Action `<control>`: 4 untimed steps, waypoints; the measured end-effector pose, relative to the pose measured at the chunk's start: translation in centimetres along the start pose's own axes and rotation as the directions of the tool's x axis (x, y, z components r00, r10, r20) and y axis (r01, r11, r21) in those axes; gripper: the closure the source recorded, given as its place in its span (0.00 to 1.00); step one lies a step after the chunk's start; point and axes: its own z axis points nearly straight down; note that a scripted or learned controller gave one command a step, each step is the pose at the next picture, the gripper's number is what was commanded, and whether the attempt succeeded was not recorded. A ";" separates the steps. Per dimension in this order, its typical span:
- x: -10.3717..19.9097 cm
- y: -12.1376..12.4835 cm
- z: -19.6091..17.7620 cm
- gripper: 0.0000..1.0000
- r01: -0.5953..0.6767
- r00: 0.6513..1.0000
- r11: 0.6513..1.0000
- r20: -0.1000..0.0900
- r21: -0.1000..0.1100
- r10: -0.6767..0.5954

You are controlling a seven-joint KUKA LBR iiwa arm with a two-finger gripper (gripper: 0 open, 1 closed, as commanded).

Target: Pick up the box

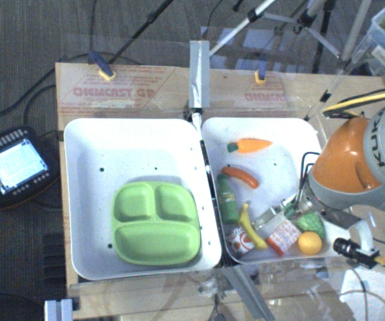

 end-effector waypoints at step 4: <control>0.7 0.0 -1.7 0.00 0.031 0.999 0.999 -0.005 0.007 -0.031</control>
